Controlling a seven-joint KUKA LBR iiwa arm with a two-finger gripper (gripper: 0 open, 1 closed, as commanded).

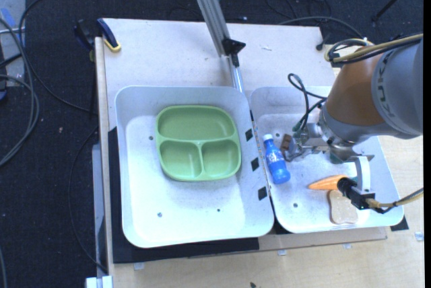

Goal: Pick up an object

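Observation:
A small blue bottle point(275, 160) with a white cap lies at the left side of the right bin point(296, 216). An orange carrot-shaped piece point(328, 182) and a tan slice-shaped piece point(342, 207) lie toward the bin's front right. My gripper point(294, 146) hangs low over the right bin, just right of the bottle's upper end and apart from the carrot. The grey and orange arm point(367, 98) covers the bin's back right part.
A green divided plate point(199, 142) sits in the left bin point(141, 212). A slanted metal pole point(210, 4) reaches down to the back edge between the bins. Cables trail from the wrist over the right bin's front right corner.

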